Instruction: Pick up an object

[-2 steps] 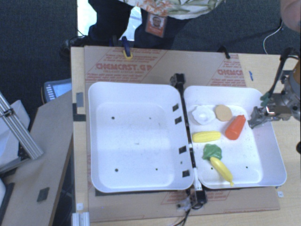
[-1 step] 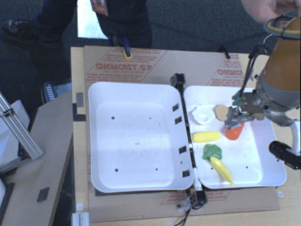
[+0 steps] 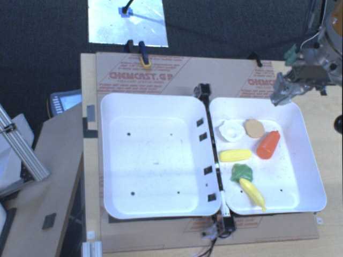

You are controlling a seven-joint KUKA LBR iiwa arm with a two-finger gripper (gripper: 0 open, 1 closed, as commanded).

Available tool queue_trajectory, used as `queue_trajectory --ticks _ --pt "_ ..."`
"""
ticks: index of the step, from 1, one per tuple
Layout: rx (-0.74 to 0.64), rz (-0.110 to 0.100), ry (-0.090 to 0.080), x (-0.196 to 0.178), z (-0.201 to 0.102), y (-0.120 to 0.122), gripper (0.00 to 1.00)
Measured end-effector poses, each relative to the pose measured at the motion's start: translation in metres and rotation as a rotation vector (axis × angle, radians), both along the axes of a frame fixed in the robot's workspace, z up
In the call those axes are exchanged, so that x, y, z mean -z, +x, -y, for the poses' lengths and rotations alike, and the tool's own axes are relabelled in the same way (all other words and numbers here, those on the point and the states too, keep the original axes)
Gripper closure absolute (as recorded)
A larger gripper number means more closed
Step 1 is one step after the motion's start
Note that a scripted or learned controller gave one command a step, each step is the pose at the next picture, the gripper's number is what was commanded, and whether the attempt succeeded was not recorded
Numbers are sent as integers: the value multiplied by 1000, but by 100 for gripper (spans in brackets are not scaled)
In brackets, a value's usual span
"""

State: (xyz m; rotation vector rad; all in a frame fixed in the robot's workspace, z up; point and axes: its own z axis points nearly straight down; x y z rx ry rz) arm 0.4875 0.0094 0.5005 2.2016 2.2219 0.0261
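Over the far right corner of the right-hand bin [image 3: 300, 143] the pincer [image 3: 280, 95] hangs with nothing in it; whether it is spread or pressed together I cannot tell. This looks like the approach. Next it must come down and toward me onto something, perhaps the orange carrot [image 3: 268, 144], below it and nearest.

The toys sit in the right bin [image 3: 308, 143]: cup [image 3: 231, 130] at ten o'clock, cookie [image 3: 254, 128] beside it, banana [image 3: 253, 193] at six.
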Motion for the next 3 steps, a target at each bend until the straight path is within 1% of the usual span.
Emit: queue_trajectory --ticks 1,2,3 --pt "13 -27 -4 104 53 -1 100" --pt "13 -34 -2 239 85 -3 100" --pt "21 -14 -11 189 215 -2 100"
